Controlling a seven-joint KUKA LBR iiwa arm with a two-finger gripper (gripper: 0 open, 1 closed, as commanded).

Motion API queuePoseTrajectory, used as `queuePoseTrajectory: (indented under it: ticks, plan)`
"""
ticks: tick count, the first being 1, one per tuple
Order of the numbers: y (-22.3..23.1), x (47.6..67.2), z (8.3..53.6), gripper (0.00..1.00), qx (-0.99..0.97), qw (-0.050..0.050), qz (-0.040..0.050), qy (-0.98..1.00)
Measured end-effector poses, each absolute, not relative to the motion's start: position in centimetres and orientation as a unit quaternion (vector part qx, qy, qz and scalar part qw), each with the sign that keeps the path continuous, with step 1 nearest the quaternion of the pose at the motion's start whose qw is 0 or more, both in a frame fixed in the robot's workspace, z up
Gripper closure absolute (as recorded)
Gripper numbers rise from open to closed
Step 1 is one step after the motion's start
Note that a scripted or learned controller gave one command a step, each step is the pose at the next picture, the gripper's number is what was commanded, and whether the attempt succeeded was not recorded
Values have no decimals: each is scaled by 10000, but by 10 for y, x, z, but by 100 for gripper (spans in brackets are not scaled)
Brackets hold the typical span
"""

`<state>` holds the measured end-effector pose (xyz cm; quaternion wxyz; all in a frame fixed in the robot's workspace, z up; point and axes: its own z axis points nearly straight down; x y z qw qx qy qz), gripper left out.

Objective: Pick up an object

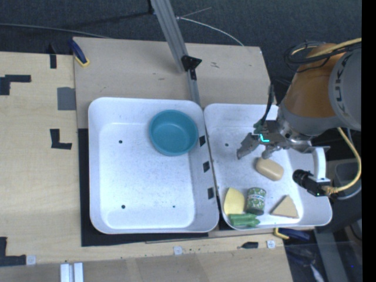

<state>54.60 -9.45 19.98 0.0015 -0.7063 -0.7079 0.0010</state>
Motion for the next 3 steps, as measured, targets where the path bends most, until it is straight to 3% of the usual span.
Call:
queuePoseTrajectory:
  ticks: [1,3]
  plan:
    - [-95,547,200,0,-7063,9,5,-7079]
    - [-90,552,88,0,-7066,-7,9,-7076]
